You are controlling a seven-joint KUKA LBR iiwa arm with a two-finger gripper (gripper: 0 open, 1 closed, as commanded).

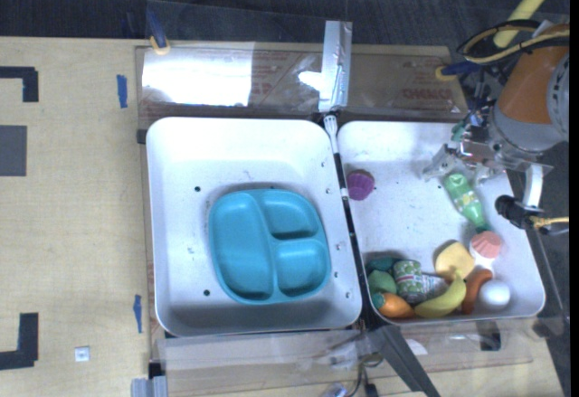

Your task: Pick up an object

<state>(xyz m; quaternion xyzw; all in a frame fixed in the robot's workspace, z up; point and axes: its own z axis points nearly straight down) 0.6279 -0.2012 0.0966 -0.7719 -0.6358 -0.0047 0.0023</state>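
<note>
At the right of the frame, the gripper sits low over the upper part of the right bin, just above a green bottle. Whether its fingers are apart or together cannot be told. A purple toy lies near the divider; a pile of toy food crowds the lower right corner. The left bin holds a blue divided tray.
</note>
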